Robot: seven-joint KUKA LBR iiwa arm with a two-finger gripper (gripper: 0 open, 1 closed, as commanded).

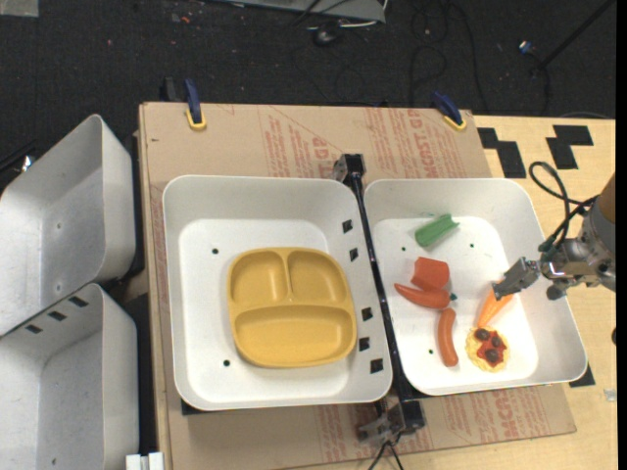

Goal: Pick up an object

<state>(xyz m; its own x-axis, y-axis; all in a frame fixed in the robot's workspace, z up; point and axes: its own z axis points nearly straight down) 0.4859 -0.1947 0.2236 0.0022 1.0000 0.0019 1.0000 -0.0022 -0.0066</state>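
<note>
The right bin [490, 196] holds several toy foods: a green block [436, 230] at the back, a red block [431, 272], a red chili [421, 296] under it, a sausage [448, 337], an orange carrot [492, 307] and a small pizza piece [488, 349]. My gripper [516, 278] hangs over this bin's right side, just above and right of the carrot's upper end. Nothing shows held in it. The wrist behind it reaches in over the bin's right rim.
The left bin [191, 262] carries a yellow divided plate [291, 306]. A black divider [367, 272] runs between the bins. Grey-white containers [59, 262] stand off the bench's left side. A cable [554, 189] loops near the arm.
</note>
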